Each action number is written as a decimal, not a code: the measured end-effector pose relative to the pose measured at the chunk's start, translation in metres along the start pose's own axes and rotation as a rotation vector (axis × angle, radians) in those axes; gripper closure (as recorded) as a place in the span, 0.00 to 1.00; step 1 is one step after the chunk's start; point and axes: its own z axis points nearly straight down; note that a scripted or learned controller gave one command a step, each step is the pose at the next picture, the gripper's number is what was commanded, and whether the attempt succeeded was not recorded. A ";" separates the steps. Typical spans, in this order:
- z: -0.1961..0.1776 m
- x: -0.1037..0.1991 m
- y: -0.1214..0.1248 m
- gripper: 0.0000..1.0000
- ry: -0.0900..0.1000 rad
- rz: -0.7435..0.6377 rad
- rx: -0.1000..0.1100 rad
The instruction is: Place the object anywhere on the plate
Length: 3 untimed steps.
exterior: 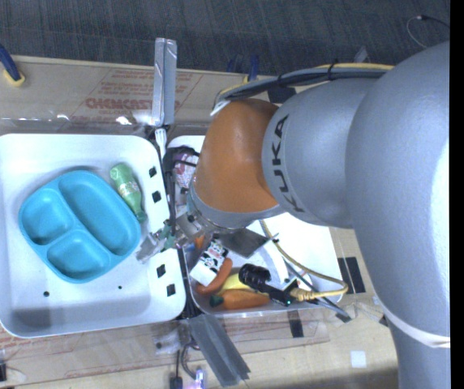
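A blue three-compartment plate (76,224) lies in the left white bin (21,314). A green bottle-like object (127,188) lies in that bin against the plate's upper right rim, not in a compartment. My gripper (159,240) hangs over the wall between the two bins, just right of the plate and below the green object. Nothing is visibly held in it. The big grey arm with its orange band (232,164) hides most of the right bin.
At the right bin's (329,254) near edge lie an orange carrot-like piece (240,300), a yellow piece (230,283), a red piece (218,271) and a white-and-black pack (213,256). A metal post (165,83) stands behind the bins' shared wall.
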 end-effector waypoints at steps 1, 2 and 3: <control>-0.010 0.000 0.001 1.00 -0.001 -0.005 0.000; 0.000 -0.040 0.064 1.00 0.000 -0.218 0.001; 0.000 -0.048 0.146 1.00 -0.001 -0.351 -0.001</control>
